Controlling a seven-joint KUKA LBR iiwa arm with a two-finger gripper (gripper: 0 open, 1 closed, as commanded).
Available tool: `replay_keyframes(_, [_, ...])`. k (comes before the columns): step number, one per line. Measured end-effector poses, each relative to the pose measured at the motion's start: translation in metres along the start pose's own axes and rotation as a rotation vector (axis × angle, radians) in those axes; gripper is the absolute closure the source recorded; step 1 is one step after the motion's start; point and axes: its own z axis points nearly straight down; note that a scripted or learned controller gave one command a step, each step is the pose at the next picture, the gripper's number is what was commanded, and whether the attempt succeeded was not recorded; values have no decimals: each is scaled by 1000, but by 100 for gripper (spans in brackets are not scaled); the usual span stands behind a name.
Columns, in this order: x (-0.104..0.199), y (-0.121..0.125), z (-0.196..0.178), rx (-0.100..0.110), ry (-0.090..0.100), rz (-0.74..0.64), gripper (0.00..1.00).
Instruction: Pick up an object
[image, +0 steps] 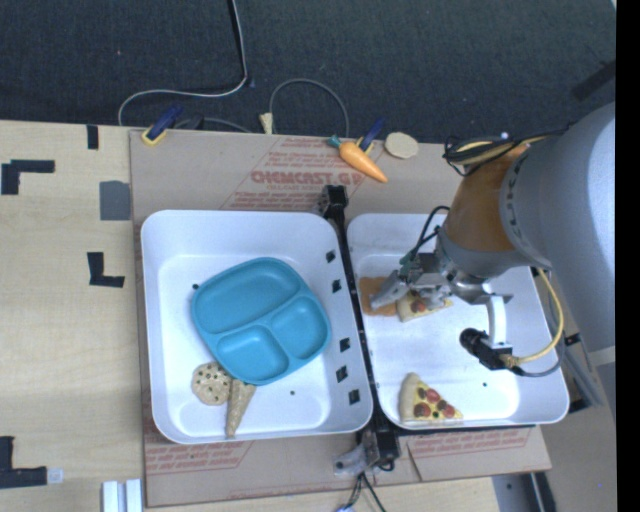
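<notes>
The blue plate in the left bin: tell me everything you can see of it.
The blue plate is a light blue divided dish, plastic by its look, with rounded corners and three compartments: one large, two smaller. It lies flat and right way up, turned at a slant, in the middle of the left bin. Its lower edge overlaps the ice cream cone and sits close against the cookie.

Grey KUKA arm with orange band (520, 215): cut off by right edge. Two-finger gripper (405, 292): finger state unreadable, blurred against small tan and brown food pieces (385, 296) beneath it. Beige waffle cone (237, 403): top tucked under blue divided plastic plate (262, 318). Round speckled cookie (209, 383): edge hidden by same plate.
</notes>
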Motion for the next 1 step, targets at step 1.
replay_keyframes(1, [-18,54,-4,-1,4,-1,0])
